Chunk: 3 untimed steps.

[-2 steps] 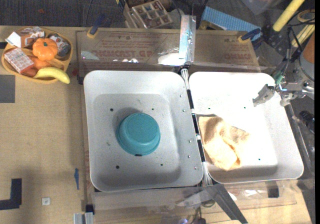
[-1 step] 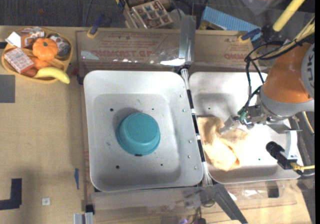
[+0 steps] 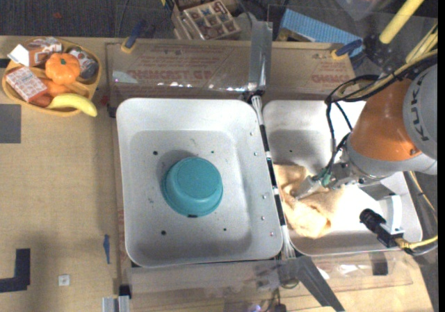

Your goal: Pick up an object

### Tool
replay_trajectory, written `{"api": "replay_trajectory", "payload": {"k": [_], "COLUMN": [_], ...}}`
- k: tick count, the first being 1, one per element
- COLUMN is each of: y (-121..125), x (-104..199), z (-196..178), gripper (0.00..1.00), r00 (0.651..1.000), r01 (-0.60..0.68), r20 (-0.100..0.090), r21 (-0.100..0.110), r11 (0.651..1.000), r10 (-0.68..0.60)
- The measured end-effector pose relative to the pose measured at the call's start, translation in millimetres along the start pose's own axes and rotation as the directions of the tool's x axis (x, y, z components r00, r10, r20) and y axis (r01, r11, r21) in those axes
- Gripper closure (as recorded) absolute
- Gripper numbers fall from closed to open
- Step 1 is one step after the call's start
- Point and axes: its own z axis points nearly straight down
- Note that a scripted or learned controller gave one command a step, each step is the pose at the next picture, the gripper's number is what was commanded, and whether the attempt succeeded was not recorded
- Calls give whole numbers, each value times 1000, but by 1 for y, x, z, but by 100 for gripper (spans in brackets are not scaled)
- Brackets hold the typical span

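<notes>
A crumpled pale yellow cloth [image 3: 309, 217] lies in the right bin [image 3: 299, 115], bunched against that bin's left wall and near corner, with one fold spreading toward the middle of the floor. The gripper [image 3: 300, 192] is down on the upper part of the cloth, its tip pointing left and touching or pressing into the folds. Whether it is spread, pressed together or pinching the fabric cannot be told, because its tip blends into the cloth. Behind it the arm [image 3: 386, 133] slants in from the right, its orange band hanging over the middle of the right bin. Just across the shared wall, the left bin [image 3: 139, 123] holds a teal bowl [image 3: 193, 185], turned upside down near the centre of the floor and well apart from every wall. A low cardboard wall [image 3: 181, 67] stands along the far side of both bins. On the bench [image 3: 55, 199], far to the left and well apart from the bins, sits a shallow basket [image 3: 12, 85] with a small orange pumpkin [image 3: 62, 67], a banana [image 3: 73, 103] on its near edge, and a few small boxes.
</notes>
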Motion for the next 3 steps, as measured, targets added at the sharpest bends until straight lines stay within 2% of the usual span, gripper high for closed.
{"api": "replay_trajectory", "payload": {"k": [1, 2, 3], "y": [-33, -37, -18], "x": [44, 4, -23], "z": [-92, -2, 0], "gripper": [0, 0, 0], "r00": [978, 976, 974], "r01": [208, 220, 227], "r20": [-7, -7, -3], "r21": [11, 5, -2], "r11": [978, 976, 974], "r10": [-208, -220, -227]}}
